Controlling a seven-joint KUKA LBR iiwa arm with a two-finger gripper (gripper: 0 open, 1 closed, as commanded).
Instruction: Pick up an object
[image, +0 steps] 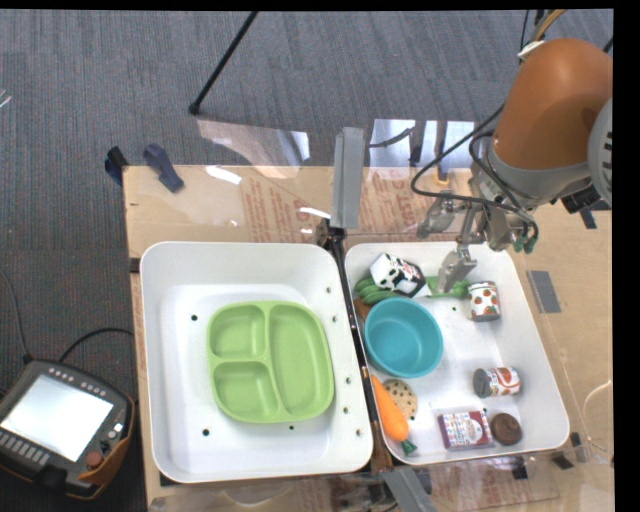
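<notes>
Grey carpet surrounds a wooden bench (270, 205) that carries two shallow white bins side by side. On the left, one bin (170, 400) holds a green divided plate (270, 360). On the right, the other bin (540, 370) holds a blue bowl (403, 337), a black-and-white toy cow (395, 273) lying on something green, an orange carrot (390, 409), a spotted cookie (404, 394), two small cans (484, 300) (497, 381), a small printed packet (463, 428) and a dark round piece (507, 429).

From the right, the grey arm with its orange band (550, 95) reaches over the far edge of the right bin. Its hand (458, 272) hangs at the bin's back, between the cow and the upper can, close to both. Whether its fingers are spread or pressed together cannot be told, and nothing can be seen pinched between them.

A handheld controller (60, 425) lies on the carpet at lower left.
</notes>
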